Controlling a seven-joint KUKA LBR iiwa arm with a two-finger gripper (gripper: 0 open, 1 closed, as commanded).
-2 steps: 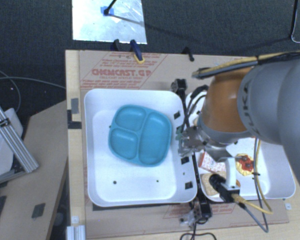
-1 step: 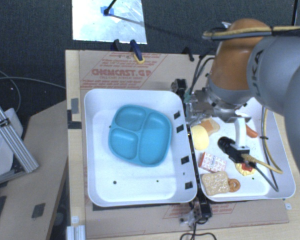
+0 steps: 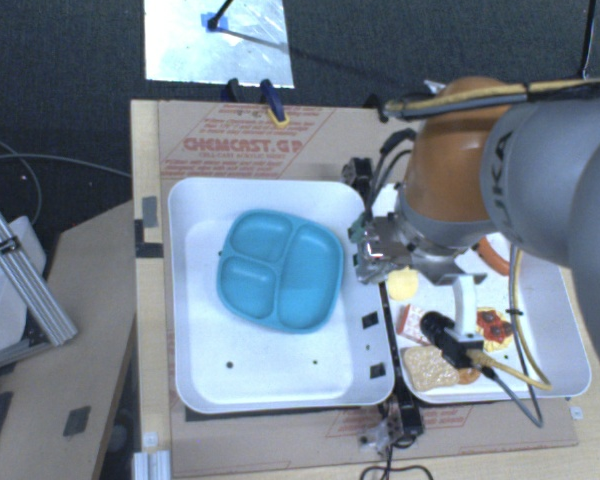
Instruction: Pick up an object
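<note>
The grey arm with its orange band reaches in from the right and hangs over the right bin (image 3: 565,368). Its gripper (image 3: 378,250) sits near that bin's left wall, just above a round yellow object (image 3: 403,285). Below the yellow piece lie a red and white packet (image 3: 412,320), a tan flat piece like toast (image 3: 430,366), and a small red item (image 3: 493,325). An orange sausage-like piece (image 3: 493,258) pokes out from under the arm. The wrist hides the fingertips.
The left bin (image 3: 195,368) holds a blue divided plate (image 3: 280,269). Both bins rest on a cardboard sheet (image 3: 242,143). Cables (image 3: 515,373) loop off the arm over the right bin. A shiny sheet (image 3: 218,26) lies behind the bench.
</note>
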